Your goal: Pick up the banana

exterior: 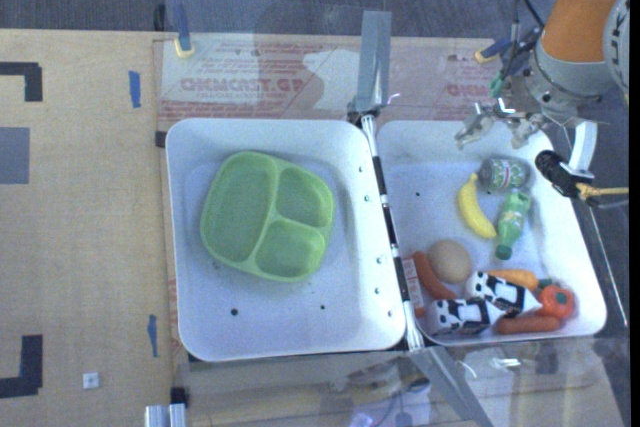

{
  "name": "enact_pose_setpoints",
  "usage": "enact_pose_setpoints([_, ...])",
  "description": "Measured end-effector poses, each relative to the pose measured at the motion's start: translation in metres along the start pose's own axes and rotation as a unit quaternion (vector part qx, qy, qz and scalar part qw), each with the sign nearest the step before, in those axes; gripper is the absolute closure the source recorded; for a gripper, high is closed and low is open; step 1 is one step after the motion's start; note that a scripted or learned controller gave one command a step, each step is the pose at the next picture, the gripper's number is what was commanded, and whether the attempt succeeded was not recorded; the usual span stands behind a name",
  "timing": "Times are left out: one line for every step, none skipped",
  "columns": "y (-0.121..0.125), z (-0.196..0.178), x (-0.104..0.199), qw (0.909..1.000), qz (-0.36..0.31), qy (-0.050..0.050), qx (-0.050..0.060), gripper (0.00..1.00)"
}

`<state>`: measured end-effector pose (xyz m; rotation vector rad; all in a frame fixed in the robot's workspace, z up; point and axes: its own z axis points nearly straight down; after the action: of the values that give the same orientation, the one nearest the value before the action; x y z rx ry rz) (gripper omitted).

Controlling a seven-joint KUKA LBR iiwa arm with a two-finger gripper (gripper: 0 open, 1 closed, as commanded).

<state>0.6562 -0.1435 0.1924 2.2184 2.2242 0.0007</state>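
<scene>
The yellow banana (475, 207) lies in the right bin (592, 300), near its middle, running top to bottom with a slight curve. My gripper (497, 129) hangs over the bin's far edge, above and slightly right of the banana and well apart from it. Its fingers are spread open and there is nothing between them.
Beside the banana lie a green bottle (510, 223) and a grey-green round object (503, 174). Nearer the front are a tan egg-like ball (450, 260), a sausage (432, 277), a black-and-white cow toy (488, 305) and orange-red vegetables (542, 307). A green divided plate (267, 213) sits in the left bin (190, 315).
</scene>
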Motion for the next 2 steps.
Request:
enact_pose_setpoints([-0.076,0.106,0.01,0.9987,0.05,0.0,-0.001,0.0])
enact_pose_setpoints([-0.075,0.095,0.009,0.9986,0.052,0.0,-0.004,1.0])
